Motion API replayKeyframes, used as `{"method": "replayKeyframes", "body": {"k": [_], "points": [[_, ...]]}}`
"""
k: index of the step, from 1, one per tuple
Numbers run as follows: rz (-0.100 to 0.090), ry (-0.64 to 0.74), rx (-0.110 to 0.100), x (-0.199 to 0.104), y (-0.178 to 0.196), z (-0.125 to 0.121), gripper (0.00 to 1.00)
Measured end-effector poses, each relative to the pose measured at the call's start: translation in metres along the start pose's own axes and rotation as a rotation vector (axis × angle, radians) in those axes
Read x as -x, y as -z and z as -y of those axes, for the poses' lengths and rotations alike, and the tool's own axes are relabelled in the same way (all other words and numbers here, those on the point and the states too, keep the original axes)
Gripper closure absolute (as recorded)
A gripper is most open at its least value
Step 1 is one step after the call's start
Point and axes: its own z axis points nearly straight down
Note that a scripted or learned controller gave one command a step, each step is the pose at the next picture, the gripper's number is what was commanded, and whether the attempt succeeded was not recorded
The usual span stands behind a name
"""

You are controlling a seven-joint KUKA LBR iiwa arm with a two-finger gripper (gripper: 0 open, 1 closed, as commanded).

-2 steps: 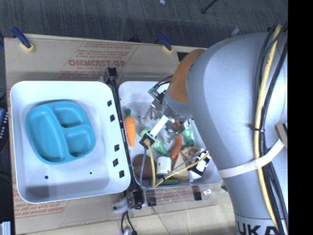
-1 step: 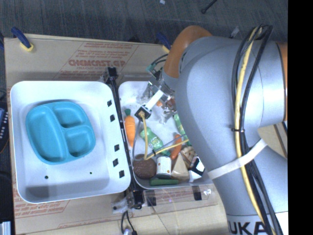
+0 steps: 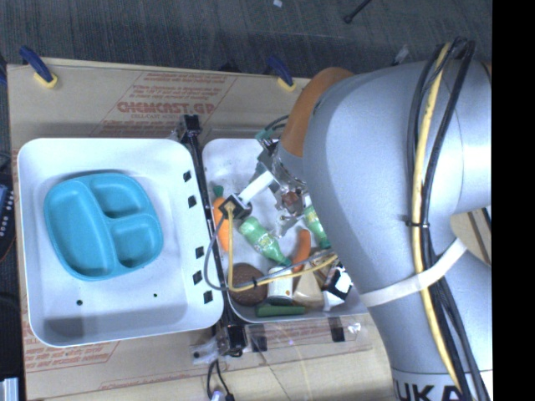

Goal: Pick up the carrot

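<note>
Here, a desk (image 3: 100, 353) lined with cardboard, two white bins side by side. Left bin (image 3: 33, 249): one blue tray (image 3: 102, 224) with three compartments, lying near the middle. Right bin (image 3: 219, 153): crowded, much of it hidden under the grey arm (image 3: 376, 182) coming in from 3 o'clock, orange band (image 3: 313, 98) at the arm's 10 o'clock. Pincer (image 3: 288, 203) low over the right bin's middle; open or closed, cannot tell. Carrot (image 3: 302, 246) just at 5 o'clock of the pincer, orange, roughly upright, partly covered by clutter, touching a green bottle (image 3: 259, 236) at its 9 o'clock. Another orange item (image 3: 221, 215) against the bin's left wall, kind unclear. Brown round thing (image 3: 245, 276) at 7 o'clock of the carrot. Dark green stick (image 3: 280, 310) along the bin's near edge. Blue clamps (image 3: 38, 65) on the cardboard's far edge.
</note>
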Motion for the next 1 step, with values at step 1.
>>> {"method": "replayKeyframes", "body": {"k": [1], "points": [[0.003,0.009,-0.010,-0.0008,0.0098,0.0019,1.00]]}}
